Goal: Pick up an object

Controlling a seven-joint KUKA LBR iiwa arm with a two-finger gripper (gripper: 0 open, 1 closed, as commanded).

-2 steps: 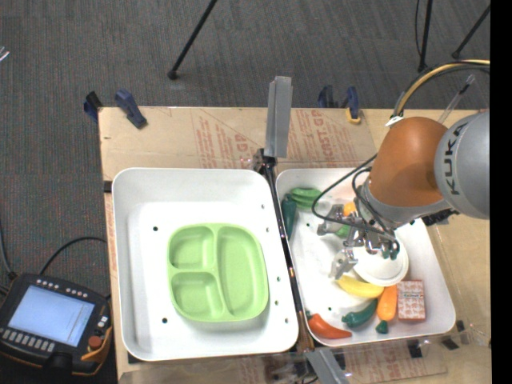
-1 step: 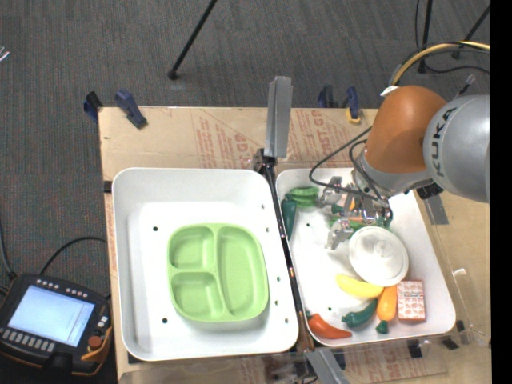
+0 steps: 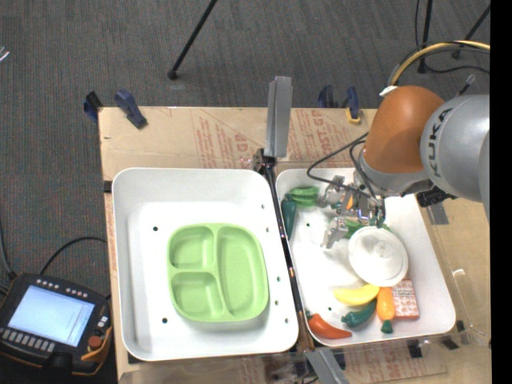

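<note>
Whether the gripper (image 3: pixel 340 214) is clenched or released I cannot tell, and, poised between green pepper (image 3: pixel 302 194) and white bowl (image 3: pixel 378 256), it risks grabbing nothing.

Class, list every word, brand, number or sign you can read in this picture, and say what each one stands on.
"KUKA": on the grey arm, running sideways, partly cut off.
Red printing on the cardboard under the bins: too blurred to read.
Small box in the right bin: print too small to read.
Pendant screen: nothing legible.
</note>
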